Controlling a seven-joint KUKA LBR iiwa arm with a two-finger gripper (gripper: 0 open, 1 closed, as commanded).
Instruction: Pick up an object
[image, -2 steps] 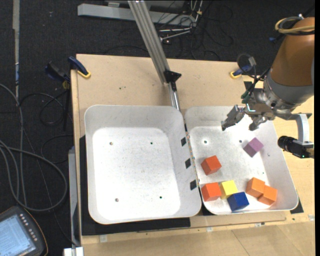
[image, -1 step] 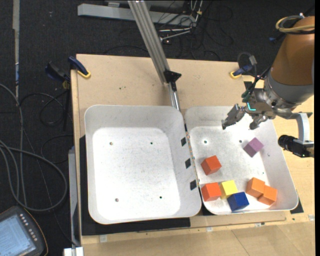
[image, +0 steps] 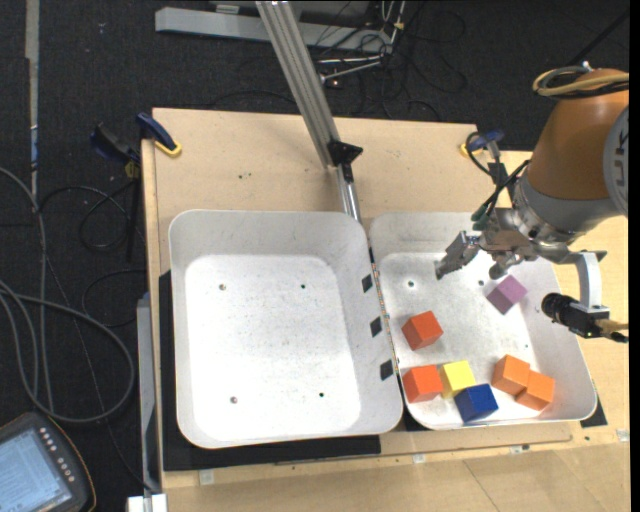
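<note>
Nearest the camera, along the right bin's (image: 575, 412) front edge, sits a row of blocks: an orange cube (image: 424, 382) at the left, a yellow cube (image: 459, 375) touching it, and a blue cube (image: 477, 402) just at the yellow one's 5 o'clock. Two more orange blocks (image: 525, 381) lie pressed together near the bin's front right corner. Farther in, at about 12 o'clock from the first cube, another orange cube (image: 422, 329) stands alone, apart from the rest. Beyond it, at its 2 o'clock, a purple block (image: 507, 293) rests tilted on the bin floor. The gripper (image: 478, 256) hangs just above the bin's far half, its two fingers spread apart with nothing between them; the purple block lies just at its 4 o'clock, close to the right finger but not gripped. The arm (image: 580, 130) rises from there toward 1 o'clock. At 9 o'clock, the left bin (image: 190, 300) lies beside the right one, their rims touching.
</note>
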